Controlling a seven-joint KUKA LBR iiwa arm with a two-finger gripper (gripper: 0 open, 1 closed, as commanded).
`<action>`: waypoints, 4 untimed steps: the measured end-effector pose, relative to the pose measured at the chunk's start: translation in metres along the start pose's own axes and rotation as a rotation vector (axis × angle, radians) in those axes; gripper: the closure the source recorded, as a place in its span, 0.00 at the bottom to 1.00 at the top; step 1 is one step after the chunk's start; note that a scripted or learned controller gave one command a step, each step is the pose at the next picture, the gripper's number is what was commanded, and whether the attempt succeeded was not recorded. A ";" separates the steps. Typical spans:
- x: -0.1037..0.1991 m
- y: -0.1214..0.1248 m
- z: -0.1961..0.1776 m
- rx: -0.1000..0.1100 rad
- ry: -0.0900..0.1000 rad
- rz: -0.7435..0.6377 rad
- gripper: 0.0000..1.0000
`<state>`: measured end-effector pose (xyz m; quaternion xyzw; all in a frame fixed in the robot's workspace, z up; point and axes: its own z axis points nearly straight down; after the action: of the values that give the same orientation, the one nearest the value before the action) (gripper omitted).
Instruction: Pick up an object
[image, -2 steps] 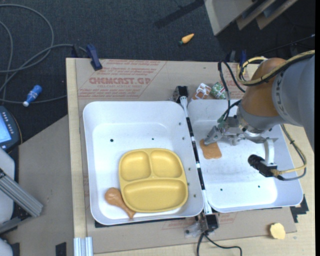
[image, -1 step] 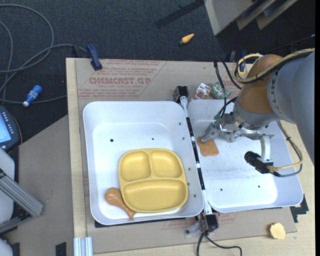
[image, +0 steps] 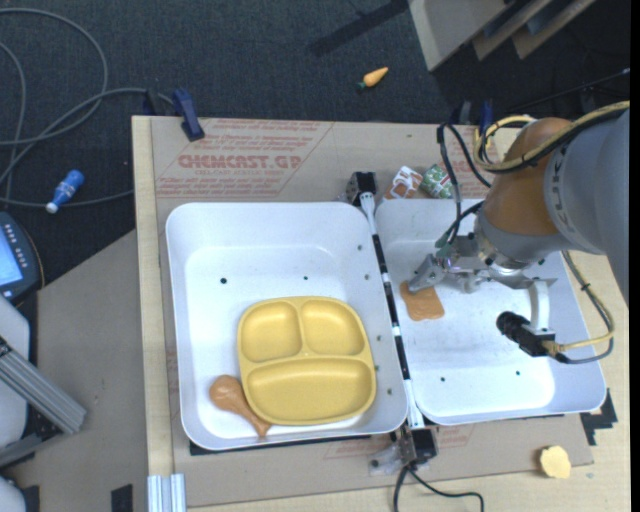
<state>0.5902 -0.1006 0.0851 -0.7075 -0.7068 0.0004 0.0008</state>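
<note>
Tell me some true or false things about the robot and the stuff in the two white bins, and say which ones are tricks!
1. The yellow divided plate lies in the left bin. True.
2. The gripper is over the left bin. False: it is over the right bin, near the edge the two bins share.
3. A small orange-brown flat piece lies in the right bin, just below the gripper. True.
4. The orange drumstick-shaped toy sits on top of the plate. False: it lies beside the plate, at its lower left corner, on the bin floor.
5. A yellow chunk lies inside the right bin. False: it is outside, on the bench.
</note>
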 end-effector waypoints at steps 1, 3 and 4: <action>0.009 0.029 0.000 -0.006 -0.002 -0.003 0.00; 0.027 0.047 -0.098 0.003 0.001 -0.005 0.00; 0.046 0.062 -0.100 -0.005 -0.001 -0.004 0.00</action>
<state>0.6520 -0.0544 0.1847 -0.7062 -0.7080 -0.0011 -0.0013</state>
